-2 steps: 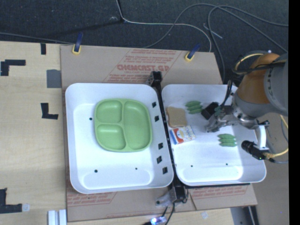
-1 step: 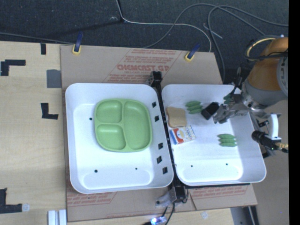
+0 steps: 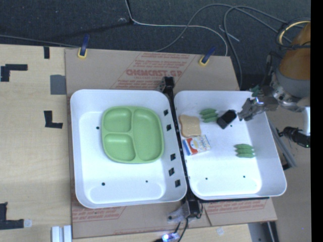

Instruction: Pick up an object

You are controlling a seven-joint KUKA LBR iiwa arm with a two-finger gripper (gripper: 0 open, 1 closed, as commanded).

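My gripper (image 3: pixel 246 111) hangs over the right bin (image 3: pixel 267 155) near its upper right edge, reaching in from the right. Just left of its tip is a small black block (image 3: pixel 226 118); whether the two touch is unclear. A green pea pod (image 3: pixel 208 115) lies beside that block. A second green pod (image 3: pixel 244 150) rests lower right in the bin. Against the left wall lie a tan bread-like piece (image 3: pixel 190 126) and, below it, a red, white and blue packet (image 3: pixel 196 145).
The left bin (image 3: pixel 86 160) holds a green divided plate (image 3: pixel 133 134). Black clips (image 3: pixel 172 158) line the seam between the bins. Cables (image 3: pixel 212 14) trail over the dark floor behind the bench. Bare white floor fills the right bin's lower half.
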